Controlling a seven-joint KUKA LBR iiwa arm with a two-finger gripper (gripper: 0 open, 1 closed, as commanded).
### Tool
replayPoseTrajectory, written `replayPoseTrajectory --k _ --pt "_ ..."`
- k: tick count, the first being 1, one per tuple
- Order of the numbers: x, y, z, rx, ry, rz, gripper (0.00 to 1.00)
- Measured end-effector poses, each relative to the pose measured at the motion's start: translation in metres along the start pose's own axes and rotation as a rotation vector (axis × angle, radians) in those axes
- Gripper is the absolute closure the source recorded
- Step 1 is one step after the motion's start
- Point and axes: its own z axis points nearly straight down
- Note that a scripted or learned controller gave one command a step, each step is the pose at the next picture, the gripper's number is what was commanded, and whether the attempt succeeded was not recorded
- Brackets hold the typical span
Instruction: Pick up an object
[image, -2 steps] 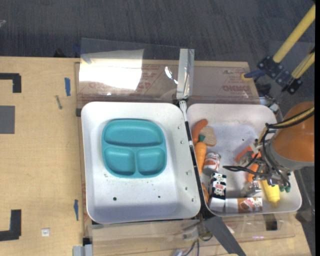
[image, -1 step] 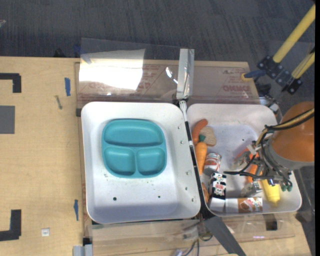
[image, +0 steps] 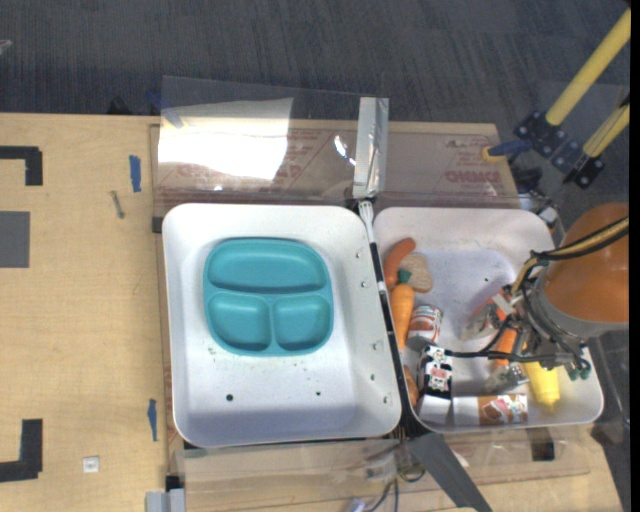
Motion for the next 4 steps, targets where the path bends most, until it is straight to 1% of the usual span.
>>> replayPoseTrajectory --k 1,2,3,4 --pt "-0.007 -0.007 0.002 -0.006 0.016 -0.037 0.0" --pt "-0.006 0.007 0.001 0.002 0.011 0.027 0.0" --pt "-0.027 0.048 0.005 -0.005 0.031 0.101 0.0" --pt "-0.031 0.048 -0.008 -0.003 0.018 0.099 1.0"
